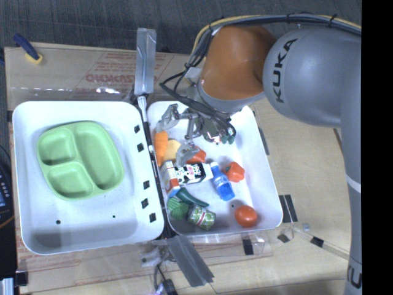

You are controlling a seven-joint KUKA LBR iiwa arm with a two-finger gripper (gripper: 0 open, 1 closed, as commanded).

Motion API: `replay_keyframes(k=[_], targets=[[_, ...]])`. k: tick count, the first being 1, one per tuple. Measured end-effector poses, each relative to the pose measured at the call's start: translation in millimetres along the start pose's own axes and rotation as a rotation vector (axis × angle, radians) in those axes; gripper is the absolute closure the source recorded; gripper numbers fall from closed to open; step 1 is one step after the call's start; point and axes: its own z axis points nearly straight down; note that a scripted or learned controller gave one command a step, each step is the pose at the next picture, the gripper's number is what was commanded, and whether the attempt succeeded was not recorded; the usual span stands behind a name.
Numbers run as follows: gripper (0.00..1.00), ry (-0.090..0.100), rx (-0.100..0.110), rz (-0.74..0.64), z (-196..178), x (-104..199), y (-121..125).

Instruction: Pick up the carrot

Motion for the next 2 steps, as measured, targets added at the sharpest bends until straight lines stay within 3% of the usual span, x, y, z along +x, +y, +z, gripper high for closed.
replay_keyframes(k=[1, 2], targets=[[0.0, -0.002, 0.0, -0.164, 0, -8, 26], [0.0, -0.004, 0.001, -0.319, -35, -7, 40]])
